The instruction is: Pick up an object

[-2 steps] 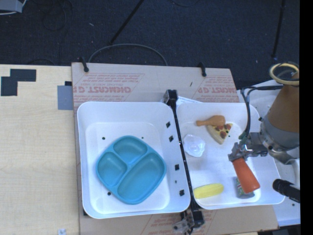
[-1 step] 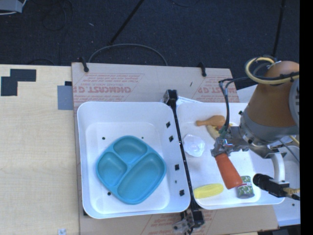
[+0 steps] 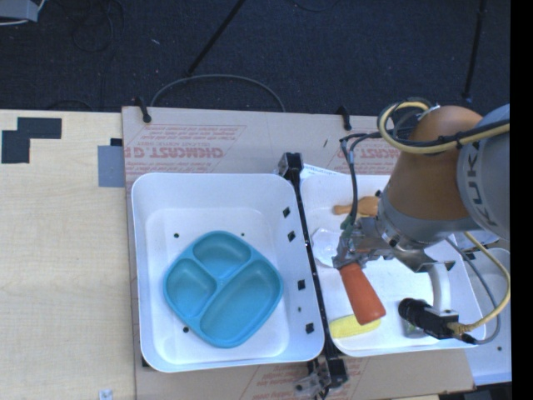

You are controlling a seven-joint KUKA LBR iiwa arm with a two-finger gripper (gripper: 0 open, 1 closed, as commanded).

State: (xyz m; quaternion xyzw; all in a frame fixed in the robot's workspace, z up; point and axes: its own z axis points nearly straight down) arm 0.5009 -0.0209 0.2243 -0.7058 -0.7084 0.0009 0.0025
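Note:
In the right bin (image 3: pixel 391 350) an orange-red, carrot-shaped thing (image 3: pixel 363 295) lies at a slant. Its upper end meets the tip of my gripper (image 3: pixel 347 257), which reaches down from the grey and orange arm above the bin. Whether the gripper has hold of it is hidden by the wrist. A yellow thing (image 3: pixel 353 327) rests just below the carrot shape, at the bin's front. A small orange thing (image 3: pixel 344 209) lies farther back, left of the arm.
The left bin (image 3: pixel 158 198) holds a blue divided plate (image 3: pixel 222 287). A black divider (image 3: pixel 301 248) runs between the two bins. The arm covers much of the right bin's back and right side.

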